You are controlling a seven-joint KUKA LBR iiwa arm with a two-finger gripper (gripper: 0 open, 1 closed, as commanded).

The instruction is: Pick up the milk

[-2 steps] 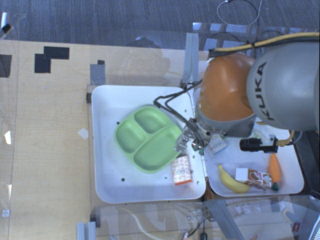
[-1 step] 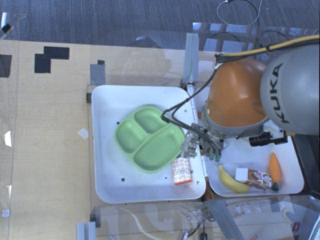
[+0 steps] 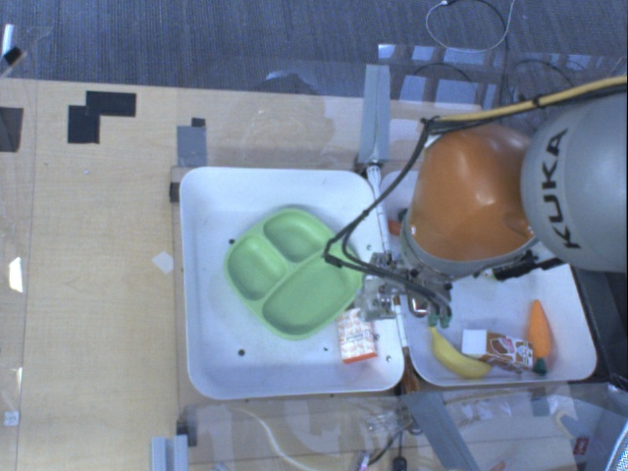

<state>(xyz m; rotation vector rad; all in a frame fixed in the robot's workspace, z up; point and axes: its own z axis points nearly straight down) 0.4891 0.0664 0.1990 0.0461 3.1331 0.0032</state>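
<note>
The small milk carton (image 3: pixel 357 339), white with orange-red print, sits in the left white bin (image 3: pixel 211 263), near its lower right corner, just off the edge of the green three-compartment plastic plate (image 3: pixel 291 273). The two-finger gripper (image 3: pixel 392 297) hangs just above and to the right of the carton, over the rim between the bins; whether it touches or grips anything I cannot tell. In the right white bin (image 3: pixel 574 361) lie a yellow banana (image 3: pixel 454 356), an orange carrot (image 3: pixel 539 330) and a brown wrapped bar (image 3: pixel 510 349).
</note>
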